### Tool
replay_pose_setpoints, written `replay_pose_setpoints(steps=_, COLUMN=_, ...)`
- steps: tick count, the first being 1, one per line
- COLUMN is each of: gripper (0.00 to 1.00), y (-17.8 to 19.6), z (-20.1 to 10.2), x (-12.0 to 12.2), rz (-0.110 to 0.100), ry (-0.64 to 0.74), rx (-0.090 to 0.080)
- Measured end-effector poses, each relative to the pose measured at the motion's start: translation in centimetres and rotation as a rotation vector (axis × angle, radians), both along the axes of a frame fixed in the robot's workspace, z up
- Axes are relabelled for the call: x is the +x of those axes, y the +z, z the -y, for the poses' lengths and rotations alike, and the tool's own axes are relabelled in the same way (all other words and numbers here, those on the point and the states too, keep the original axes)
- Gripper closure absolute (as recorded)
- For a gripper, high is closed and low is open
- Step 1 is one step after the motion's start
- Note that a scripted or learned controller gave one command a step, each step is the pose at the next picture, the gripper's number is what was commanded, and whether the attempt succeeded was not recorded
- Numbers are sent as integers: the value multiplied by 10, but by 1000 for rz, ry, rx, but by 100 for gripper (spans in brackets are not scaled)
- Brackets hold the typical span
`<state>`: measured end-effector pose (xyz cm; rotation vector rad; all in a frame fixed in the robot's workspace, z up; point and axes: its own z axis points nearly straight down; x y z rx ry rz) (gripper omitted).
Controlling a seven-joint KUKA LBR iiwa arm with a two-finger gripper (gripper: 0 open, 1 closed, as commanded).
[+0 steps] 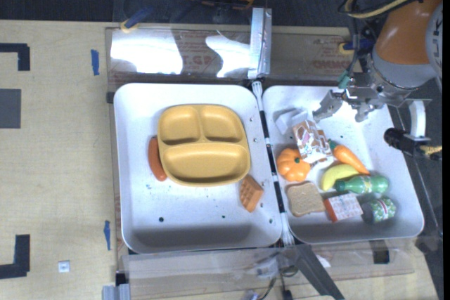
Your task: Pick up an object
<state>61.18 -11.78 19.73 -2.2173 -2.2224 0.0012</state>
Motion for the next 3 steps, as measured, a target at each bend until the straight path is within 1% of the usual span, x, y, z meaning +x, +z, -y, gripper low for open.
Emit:
replay_pose_setpoints(steps=1, gripper=0, y=-100, z=-21, x=-2, rz=10, ry=109, rx=-4)
replay_pose_setpoints(steps=2, gripper=100, y=-91, z=-20, x=-1, rz=12, ry=105, rx=-4)
replay_pose_setpoints(steps=3, gripper=100, y=-13, z=-46, x=-2, rz=3, ry=130, rx=-1)
